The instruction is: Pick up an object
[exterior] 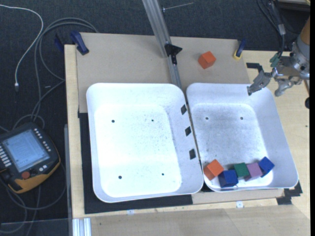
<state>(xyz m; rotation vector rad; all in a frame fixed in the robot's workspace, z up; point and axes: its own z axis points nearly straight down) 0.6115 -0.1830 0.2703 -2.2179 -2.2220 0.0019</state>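
Presently the gripper (269, 83) hangs over the far right corner of the right bin (280, 127), well apart from anything it could lift. Its two fingers stand spread and nothing lies between them; the near fingertip (252, 89) points down toward the bin rim. Candidate objects sit in a row along the near wall of that bin: an orange cube (213, 168), a blue cube (228, 178), a green cube (241, 170), a purple cube (254, 169) and a second blue block (266, 165). They are packed closely, several apparently touching, and pressed against the wall. The left bin (98, 112) holds no cubes. A further orange block (207, 59) rests on the bench board (123, 58) beyond the bins, clear on all sides. Judged from appearance, these are small rigid blocks, probably light, with flat faces that should take a pinch well and are unlikely to deform or break. The crowded row is the difficulty: fingers need open space on two opposite faces. The orange cube at the row's left end looks the most accessible, its left and far faces seeming free; a grasp across those free sides appears preferable. Descent beside the wall risks striking the rim or nudging neighbours.
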